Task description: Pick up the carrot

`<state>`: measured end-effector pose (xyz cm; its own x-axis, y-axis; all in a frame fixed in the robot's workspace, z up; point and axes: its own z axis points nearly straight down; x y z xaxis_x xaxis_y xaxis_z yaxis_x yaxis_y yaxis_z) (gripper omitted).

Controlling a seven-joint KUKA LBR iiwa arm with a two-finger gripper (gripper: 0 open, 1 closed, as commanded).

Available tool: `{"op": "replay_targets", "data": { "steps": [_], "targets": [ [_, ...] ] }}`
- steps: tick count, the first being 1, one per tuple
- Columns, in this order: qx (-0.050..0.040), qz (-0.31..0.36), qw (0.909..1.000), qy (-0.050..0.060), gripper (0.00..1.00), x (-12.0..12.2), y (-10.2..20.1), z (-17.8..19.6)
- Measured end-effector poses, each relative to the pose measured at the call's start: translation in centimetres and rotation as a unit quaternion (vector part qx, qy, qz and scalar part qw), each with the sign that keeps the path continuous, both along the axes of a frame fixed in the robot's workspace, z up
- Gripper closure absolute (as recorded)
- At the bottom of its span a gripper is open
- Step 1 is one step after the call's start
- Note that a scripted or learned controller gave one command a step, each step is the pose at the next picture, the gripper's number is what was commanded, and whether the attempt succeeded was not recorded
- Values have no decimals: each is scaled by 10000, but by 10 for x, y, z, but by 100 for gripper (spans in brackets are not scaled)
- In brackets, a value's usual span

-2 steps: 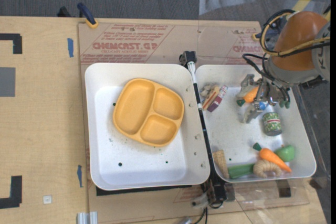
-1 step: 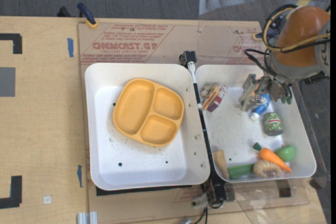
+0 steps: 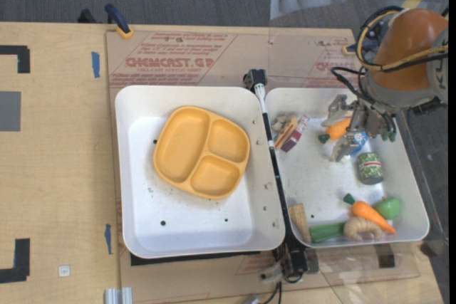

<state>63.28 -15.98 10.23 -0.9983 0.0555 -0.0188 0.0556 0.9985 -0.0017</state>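
An orange carrot (image 3: pixel 372 215) with a green top lies in the right bin (image 3: pixel 313 185) near its front right corner, resting against a beige lumpy piece (image 3: pixel 359 228). My gripper (image 3: pixel 341 129) is down at the back of that bin, well behind the carrot. Its fingers (image 3: pixel 335 110) stand open on either side of a smaller orange piece with a green tip (image 3: pixel 336 130), which resembles a second carrot. I cannot tell whether the fingers touch that piece.
A green can (image 3: pixel 370 168) and a blue item (image 3: pixel 360 143) sit right of the gripper. A striped packet (image 3: pixel 288 132), a green vegetable (image 3: pixel 326 231), a green round piece (image 3: pixel 390 207) and a tan cob (image 3: pixel 299 220) share that bin. The left bin (image 3: pixel 135 153) holds a yellow divided plate (image 3: pixel 201 152).
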Motion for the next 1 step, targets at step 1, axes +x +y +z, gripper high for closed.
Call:
{"op": "replay_targets", "data": {
  "steps": [1],
  "targets": [
    [26,-1718,9851,37,0,10,-36,-15]
  ]
}}
